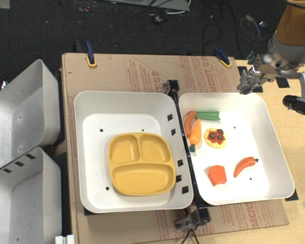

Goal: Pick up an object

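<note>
The right bin (274, 151) holds several small toy foods: an orange carrot (195, 132) and an orange sausage-like piece (189, 120) at its left side, a green bean (208, 115) above them, a round yellow tart with dark berries (216, 137), an orange-red block (217, 175) and an orange chili pepper (244, 165). My gripper (248, 83) hangs at the bin's upper right corner, above its far rim and apart from all the objects. Nothing shows between its dark fingers.
The left bin (91, 136) bears a yellow divided plate (141, 163). Two grey-white tubs (20, 151) stand off the bench at the left. Blue clamps (91, 55) hold the cardboard base at its far edge. The arm (292, 29) enters at top right.
</note>
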`<control>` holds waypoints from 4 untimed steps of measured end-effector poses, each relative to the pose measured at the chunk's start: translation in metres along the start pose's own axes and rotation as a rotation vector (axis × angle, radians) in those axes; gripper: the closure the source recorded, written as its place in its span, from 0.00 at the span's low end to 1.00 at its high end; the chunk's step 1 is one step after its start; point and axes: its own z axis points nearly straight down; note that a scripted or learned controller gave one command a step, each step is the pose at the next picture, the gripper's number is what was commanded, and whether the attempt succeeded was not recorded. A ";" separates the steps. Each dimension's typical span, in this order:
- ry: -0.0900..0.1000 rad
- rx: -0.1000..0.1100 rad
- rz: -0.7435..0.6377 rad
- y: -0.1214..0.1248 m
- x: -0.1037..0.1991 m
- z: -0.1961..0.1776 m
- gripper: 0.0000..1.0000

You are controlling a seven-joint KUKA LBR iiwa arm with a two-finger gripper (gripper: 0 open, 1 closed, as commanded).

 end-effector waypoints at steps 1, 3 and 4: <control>0.004 0.007 -0.004 -0.004 0.054 0.002 1.00; 0.004 0.010 -0.005 -0.047 0.163 0.023 1.00; 0.003 0.010 -0.004 -0.058 0.211 0.034 1.00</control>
